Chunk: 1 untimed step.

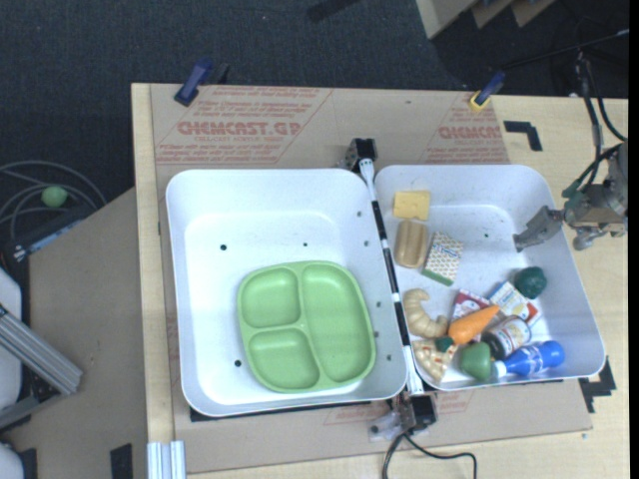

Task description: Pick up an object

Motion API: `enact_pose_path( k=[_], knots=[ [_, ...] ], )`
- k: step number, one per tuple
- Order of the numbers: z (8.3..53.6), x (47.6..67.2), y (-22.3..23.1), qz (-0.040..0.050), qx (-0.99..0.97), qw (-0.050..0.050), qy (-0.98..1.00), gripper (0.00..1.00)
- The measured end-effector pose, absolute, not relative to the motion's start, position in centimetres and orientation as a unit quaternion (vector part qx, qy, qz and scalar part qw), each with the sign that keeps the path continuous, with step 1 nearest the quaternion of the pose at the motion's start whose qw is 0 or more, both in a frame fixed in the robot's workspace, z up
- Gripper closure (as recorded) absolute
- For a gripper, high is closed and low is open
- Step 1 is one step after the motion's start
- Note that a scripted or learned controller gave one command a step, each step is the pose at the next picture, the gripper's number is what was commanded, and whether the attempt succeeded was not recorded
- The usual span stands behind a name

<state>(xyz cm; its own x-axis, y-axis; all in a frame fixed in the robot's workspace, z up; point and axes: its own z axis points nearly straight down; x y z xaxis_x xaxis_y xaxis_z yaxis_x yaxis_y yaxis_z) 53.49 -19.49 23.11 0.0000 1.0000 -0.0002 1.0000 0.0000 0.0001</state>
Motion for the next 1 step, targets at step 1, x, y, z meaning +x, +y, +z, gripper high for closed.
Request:
enact_pose_path(
  k=[1],
  knots=[
    [9.53,59.77,-14.33,0.0013,0.707,0.002,0.707,0.00]
  ],
)
